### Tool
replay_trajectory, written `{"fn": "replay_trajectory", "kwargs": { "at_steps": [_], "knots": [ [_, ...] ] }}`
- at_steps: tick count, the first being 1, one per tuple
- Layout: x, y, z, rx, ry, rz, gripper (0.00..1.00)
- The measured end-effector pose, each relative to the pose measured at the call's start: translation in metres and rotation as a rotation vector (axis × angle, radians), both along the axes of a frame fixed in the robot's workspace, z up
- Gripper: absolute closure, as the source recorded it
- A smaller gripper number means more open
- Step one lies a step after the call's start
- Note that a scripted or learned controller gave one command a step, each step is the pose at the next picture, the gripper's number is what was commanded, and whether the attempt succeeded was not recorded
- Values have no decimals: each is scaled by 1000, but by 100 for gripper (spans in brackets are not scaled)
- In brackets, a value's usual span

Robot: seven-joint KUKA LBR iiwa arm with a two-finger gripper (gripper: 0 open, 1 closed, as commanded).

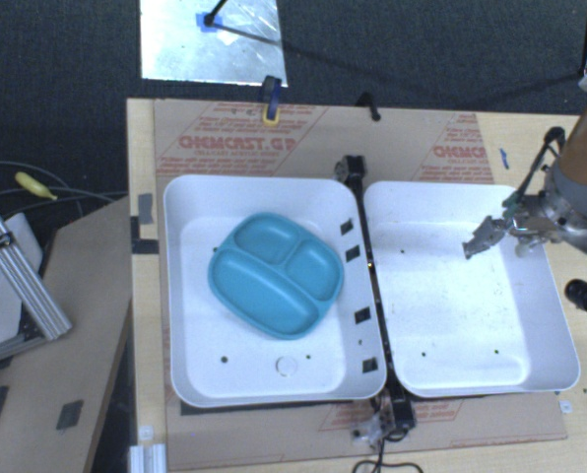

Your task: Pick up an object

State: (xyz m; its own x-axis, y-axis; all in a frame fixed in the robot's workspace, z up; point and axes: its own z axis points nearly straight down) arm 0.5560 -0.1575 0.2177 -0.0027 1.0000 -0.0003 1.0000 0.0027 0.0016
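Observation:
A blue divided plate (276, 275) lies flat in the middle of the left white bin (190, 363). My gripper (500, 243) hangs over the right part of the right white bin (545, 363), well apart from the plate. Its two fingers (479, 239) are spread, and nothing is between them. The arm comes in from the right edge, grey with an orange band above the wrist.
Black clips (361, 285) run along the seam where the two bins meet. Both bins rest on a cardboard sheet (234, 136) on the bench. A shiny foil sheet (213, 28) lies on the dark floor behind. An aluminium frame (13, 274) stands at the left.

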Motion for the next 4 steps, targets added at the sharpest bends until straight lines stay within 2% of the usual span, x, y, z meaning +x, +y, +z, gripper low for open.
{"fn": "replay_trajectory", "kwargs": {
  "at_steps": [1,2,3,4],
  "knots": [
    [-15,98,56,3,-5,11,0],
    [-48,154,41,3,3,7,0],
    [-2,190,42,2,-3,6,0],
    [-71,220,111,4,-4,6,0]
  ]
}}
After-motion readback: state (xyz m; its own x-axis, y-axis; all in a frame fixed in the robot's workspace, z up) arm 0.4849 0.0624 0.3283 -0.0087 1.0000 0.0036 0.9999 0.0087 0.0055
